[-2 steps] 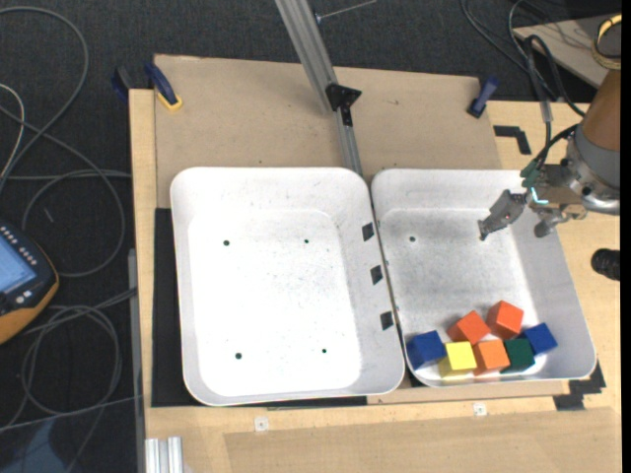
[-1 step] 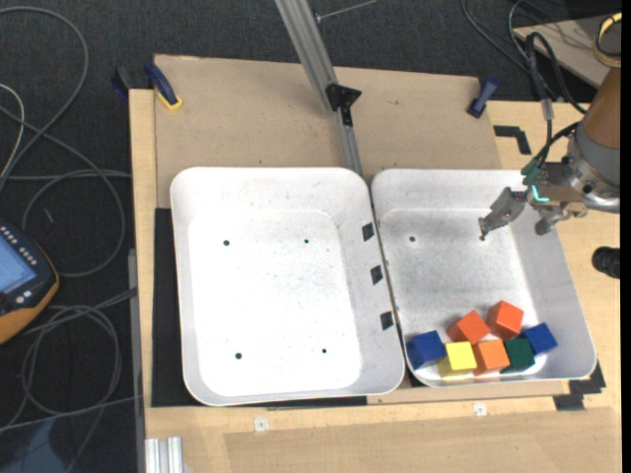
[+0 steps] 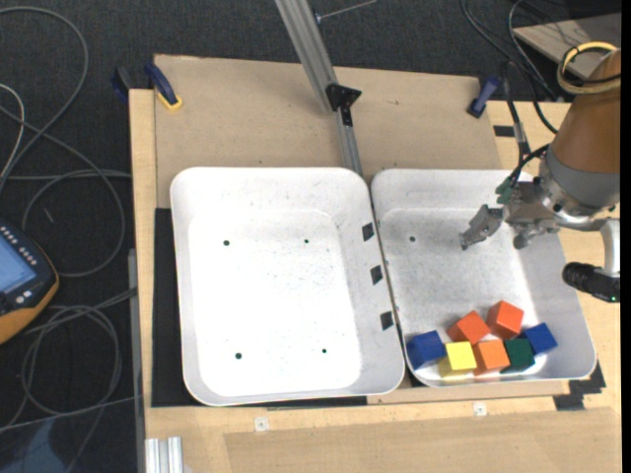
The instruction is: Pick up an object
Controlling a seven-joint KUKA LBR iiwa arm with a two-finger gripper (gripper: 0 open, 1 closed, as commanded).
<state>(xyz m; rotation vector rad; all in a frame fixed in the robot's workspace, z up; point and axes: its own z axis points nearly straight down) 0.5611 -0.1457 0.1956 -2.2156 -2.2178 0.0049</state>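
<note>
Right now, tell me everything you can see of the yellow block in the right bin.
The yellow block is a small cube, plain and matte, likely wood or foam. It lies flat on the floor of the right bin, near its front edge, in a tight cluster of blocks. A blue block sits against its left side, an orange block against its right, and another orange block just behind. The gripper hangs well away from it.

We see our arm (image 3: 590, 136) reach in from the right, our gripper (image 3: 501, 233) spread wide, holding nothing.
</note>
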